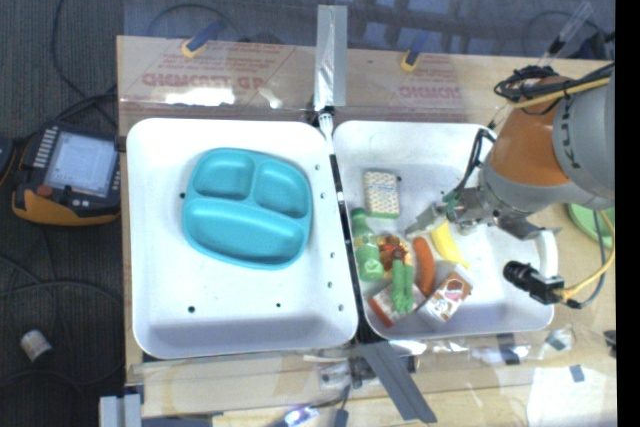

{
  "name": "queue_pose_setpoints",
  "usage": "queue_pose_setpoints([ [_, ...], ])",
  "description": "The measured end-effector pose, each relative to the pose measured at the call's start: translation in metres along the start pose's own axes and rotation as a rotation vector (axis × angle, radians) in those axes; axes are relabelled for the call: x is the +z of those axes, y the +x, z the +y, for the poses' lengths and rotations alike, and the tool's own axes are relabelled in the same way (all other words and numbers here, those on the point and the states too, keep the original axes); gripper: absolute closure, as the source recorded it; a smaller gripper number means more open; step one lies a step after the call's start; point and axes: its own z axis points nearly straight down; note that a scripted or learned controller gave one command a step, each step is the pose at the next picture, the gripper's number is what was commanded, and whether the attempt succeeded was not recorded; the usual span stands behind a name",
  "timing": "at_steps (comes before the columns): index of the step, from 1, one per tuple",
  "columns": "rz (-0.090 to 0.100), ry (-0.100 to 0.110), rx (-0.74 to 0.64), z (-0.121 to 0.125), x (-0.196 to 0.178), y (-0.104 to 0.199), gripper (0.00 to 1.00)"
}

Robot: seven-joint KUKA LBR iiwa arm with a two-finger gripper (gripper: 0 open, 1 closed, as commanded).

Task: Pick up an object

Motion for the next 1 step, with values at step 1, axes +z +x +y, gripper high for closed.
queue_pose_setpoints([
  [1, 0.003, -0.002, 0.001, 0.0011, -0.01, 0.0003, 1.0],
])
